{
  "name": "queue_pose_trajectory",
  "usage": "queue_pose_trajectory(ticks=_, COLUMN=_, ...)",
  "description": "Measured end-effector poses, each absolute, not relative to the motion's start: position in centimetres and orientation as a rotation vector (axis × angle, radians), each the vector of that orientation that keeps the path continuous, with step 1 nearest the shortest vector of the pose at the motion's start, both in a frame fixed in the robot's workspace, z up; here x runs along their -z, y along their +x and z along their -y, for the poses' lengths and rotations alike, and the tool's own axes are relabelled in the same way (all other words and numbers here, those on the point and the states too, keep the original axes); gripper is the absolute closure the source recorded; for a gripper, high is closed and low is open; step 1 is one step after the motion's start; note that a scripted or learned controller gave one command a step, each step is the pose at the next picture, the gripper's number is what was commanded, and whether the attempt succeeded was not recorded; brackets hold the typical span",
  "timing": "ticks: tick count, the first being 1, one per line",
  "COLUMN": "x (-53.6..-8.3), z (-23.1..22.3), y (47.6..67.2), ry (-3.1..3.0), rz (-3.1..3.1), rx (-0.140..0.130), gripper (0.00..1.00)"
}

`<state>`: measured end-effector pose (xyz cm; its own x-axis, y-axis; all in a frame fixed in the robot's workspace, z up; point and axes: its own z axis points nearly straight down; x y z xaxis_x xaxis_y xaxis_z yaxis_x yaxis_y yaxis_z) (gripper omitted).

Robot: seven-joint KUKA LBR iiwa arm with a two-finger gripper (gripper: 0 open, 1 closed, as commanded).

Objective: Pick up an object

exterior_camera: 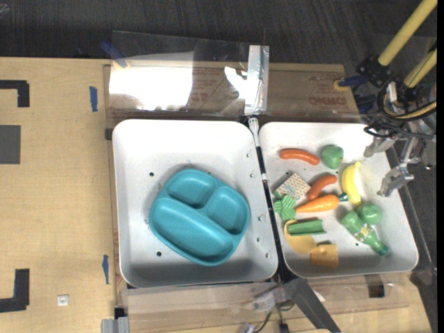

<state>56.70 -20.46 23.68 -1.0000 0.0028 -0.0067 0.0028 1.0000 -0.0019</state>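
Nearest us: yellow-orange pieces (313, 247) at the right bin's (409, 245) front edge.
End effector (397, 166): over that bin's right rim; we cannot tell its grip state.
Target, we judge: banana (352, 182), just beside it at 8 o'clock.
Long axis: 12 to 6.

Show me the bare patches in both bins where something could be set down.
Left bin: free white floor along the far wall and the left wall, around the teal divided tray. Right bin: crowded with toy food through the middle; small bare patches remain at the far left corner above the sausage, and right of the banana.
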Motion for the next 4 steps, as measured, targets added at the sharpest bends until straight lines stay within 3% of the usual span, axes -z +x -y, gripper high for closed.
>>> queue_pose_trajectory(ticks=1, x=-12.4, z=22.2, y=53.2, ry=-0.228, rz=-3.113, rx=0.012, gripper=0.00)
queue_pose_trajectory(ticks=2, x=-9.0, z=14.1, y=52.6, ry=-0.440, rz=-3.097, rx=0.003, gripper=0.00)
queue_pose_trajectory(ticks=3, x=-9.0, z=8.9, y=57.6, ry=-0.357, rz=-3.104, rx=0.001, gripper=0.00)
queue_pose_trajectory(ticks=4, x=-10.3, z=8.9, y=58.0, ry=-0.356, rz=-3.090, rx=0.007, gripper=1.00)
